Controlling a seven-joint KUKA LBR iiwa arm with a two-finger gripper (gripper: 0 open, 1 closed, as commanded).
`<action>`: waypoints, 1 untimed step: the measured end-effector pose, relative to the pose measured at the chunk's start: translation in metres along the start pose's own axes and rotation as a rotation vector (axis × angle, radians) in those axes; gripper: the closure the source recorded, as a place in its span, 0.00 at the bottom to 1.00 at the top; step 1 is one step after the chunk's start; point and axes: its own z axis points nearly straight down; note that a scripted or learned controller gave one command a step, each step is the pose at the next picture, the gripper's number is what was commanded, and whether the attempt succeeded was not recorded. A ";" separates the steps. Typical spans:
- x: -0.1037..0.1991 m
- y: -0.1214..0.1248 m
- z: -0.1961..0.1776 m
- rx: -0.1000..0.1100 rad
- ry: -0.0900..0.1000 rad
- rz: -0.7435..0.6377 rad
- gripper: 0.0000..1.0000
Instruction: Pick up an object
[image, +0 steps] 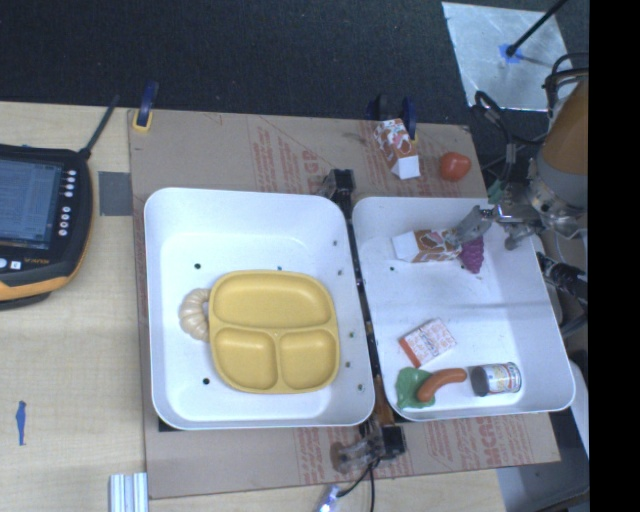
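Right bin (520, 330), near edge: sausage (441, 383) on green piece (409, 385), small jar (497, 379), red-white packet (429, 342) behind. Far end: tool (468, 232) down by carton (424, 244) and purple grapes (472, 255); grip state can't tell. Left bin (250, 215): yellow divided tray (273, 330).

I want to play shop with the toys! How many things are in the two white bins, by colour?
Yellow: 1, the divided tray
Cream: 1, the bumpy toy
Purple: 1, the grapes
White and orange: 2, cartons
Green: 1
Orange: 1, the sausage
Dark: 1, the can
Total: 8
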 end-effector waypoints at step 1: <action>-0.014 0.034 0.066 -0.015 -0.003 -0.001 0.00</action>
